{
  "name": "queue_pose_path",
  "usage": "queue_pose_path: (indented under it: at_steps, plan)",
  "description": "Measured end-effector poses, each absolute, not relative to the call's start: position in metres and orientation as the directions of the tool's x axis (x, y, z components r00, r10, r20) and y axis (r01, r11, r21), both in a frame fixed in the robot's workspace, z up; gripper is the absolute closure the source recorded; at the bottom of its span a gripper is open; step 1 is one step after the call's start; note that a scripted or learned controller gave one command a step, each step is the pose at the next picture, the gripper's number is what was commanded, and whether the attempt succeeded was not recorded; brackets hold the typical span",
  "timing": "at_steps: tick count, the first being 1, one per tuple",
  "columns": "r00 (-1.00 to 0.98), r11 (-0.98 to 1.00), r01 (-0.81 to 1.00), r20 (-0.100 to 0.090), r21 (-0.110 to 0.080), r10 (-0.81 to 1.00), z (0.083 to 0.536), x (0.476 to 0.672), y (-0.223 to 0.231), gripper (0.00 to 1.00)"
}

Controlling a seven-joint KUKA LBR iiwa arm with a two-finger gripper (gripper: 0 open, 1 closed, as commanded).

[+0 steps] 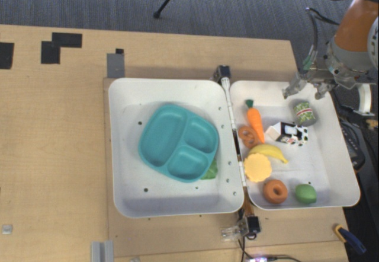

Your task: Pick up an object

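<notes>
Above the far right corner of the right bin [349,192], we are observing the end effector [306,90] hanging with its fingers spread apart and nothing between them. Just beneath it, a green-and-white ball [305,113] is lying in the bin. Nearer the divider, we are noting a carrot [255,124], a black-and-white cow toy [292,134], a banana [269,152], a donut [275,191] and a lime [305,193]. We are recording a teal divided plate [179,142] sitting in the left bin [127,195] on the desk [53,154].
</notes>
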State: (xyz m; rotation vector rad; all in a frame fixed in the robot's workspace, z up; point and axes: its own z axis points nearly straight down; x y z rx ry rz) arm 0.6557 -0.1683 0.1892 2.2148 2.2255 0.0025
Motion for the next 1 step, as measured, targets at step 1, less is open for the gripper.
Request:
queue_pose_path:
  at_steps: [1]
  plan:
    - [-0.006,0.006,1.0,-0.001,0.005,1.0,0.0956,0.6558,-0.2019,0.0]
